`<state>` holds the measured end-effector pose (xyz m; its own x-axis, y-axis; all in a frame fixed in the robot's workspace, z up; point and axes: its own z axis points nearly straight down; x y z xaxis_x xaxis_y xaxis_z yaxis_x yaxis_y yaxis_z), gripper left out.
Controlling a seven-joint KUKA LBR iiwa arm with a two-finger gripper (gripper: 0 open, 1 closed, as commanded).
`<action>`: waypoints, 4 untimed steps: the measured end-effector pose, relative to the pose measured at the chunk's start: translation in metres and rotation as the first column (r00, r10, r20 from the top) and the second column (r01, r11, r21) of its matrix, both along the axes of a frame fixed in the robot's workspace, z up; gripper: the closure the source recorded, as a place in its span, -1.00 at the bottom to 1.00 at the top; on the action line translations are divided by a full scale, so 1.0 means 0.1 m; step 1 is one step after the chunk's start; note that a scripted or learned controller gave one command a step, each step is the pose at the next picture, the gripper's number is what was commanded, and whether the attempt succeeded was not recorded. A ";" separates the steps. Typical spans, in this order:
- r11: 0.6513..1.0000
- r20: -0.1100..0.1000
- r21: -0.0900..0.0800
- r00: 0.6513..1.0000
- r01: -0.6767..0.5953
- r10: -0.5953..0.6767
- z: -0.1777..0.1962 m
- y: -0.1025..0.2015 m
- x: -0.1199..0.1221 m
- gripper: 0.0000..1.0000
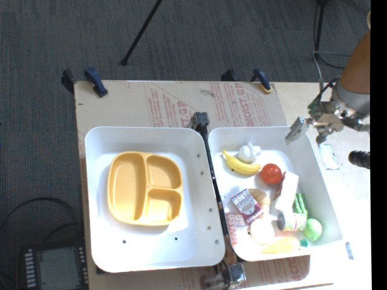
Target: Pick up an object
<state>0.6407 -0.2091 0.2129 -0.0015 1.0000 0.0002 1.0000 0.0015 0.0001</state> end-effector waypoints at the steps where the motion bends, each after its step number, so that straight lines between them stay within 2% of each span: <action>1: 1.000 -0.006 0.002 1.000 -0.001 0.001 -1.08 0.14 -0.41 -1.00; 2: 1.000 -0.002 0.009 1.000 -0.003 0.003 -1.25 0.01 -0.31 -1.00; 3: 1.000 -0.002 0.002 1.000 -0.003 0.003 -1.15 -0.01 -0.31 1.00; 4: 1.000 0.003 0.002 1.000 -0.004 0.004 -0.34 0.91 -0.03 1.00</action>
